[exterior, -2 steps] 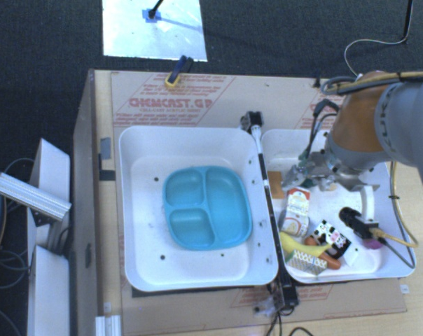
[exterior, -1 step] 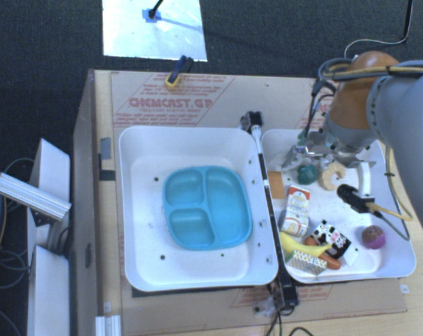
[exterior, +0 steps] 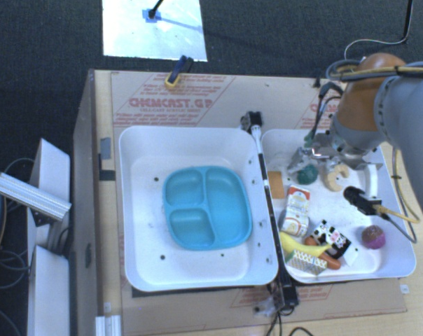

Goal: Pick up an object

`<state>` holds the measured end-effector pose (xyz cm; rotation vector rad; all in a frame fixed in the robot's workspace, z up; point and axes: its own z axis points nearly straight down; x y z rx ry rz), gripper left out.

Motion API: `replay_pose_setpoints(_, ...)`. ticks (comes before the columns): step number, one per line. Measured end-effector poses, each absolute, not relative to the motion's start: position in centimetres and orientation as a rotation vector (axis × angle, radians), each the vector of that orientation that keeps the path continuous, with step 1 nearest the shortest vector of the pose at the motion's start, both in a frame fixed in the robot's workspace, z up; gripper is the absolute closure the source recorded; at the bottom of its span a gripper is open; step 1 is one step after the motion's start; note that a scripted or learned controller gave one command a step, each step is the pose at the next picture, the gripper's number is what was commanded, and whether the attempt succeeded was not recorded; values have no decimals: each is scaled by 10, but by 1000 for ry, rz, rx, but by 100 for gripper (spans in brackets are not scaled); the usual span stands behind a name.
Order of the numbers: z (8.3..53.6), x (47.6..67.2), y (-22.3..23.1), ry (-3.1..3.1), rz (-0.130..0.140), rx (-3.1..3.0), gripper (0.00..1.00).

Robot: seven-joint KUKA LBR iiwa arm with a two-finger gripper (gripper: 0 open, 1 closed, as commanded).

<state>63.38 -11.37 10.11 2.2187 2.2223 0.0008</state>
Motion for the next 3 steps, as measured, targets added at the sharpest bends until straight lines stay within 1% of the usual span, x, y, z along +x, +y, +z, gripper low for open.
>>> replay_pose_setpoints(1,85,621,-105,2222,1,2219,0)
replay_pose_setpoints(2,96,622,-105,2222,5,2217,100)
replay_pose_setpoints(3,186,614,-43,2225,6,2214,100)
